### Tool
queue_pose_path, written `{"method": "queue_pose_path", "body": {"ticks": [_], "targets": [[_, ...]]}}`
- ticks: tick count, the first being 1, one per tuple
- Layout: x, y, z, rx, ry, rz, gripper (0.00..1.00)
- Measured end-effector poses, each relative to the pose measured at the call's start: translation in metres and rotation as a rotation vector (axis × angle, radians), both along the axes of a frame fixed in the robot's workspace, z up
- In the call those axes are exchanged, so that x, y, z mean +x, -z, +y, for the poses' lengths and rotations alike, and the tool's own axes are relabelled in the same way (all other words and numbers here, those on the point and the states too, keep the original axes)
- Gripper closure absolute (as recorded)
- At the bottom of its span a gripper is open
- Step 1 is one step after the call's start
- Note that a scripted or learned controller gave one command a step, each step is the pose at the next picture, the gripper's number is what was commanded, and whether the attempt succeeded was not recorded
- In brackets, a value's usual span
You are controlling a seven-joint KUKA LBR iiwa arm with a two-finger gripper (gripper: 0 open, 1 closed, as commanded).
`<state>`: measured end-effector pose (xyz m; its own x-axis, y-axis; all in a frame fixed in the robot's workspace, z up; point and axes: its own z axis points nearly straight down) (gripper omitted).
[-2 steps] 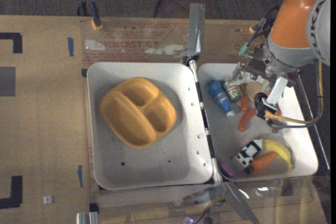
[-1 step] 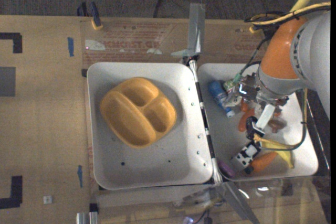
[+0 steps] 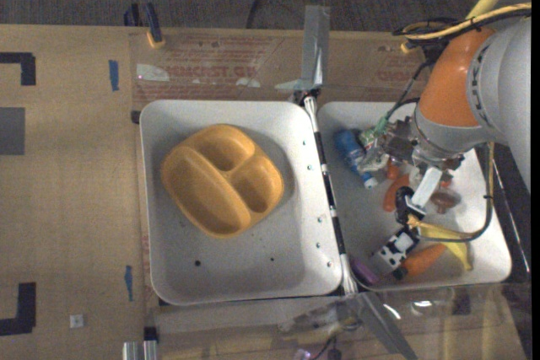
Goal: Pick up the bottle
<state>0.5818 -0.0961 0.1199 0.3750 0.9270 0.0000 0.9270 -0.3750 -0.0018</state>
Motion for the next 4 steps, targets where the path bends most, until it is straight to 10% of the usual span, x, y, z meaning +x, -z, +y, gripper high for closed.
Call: {"method": "queue_pose_path", "body": {"ticks": [1, 2, 3, 4], "targets": [[0.028, -0.065, 0.017, -0.001, 0.205, -0.001, 0.00], [0.050, 0.008, 0.005, 0.000, 0.028, -0.028, 0.00], [0.051, -0.003, 0.007, 0.000, 0.025, -0.027, 1.00], [0.085, -0.067, 0.041, -0.001, 0.422, -0.001, 1.00]]}}
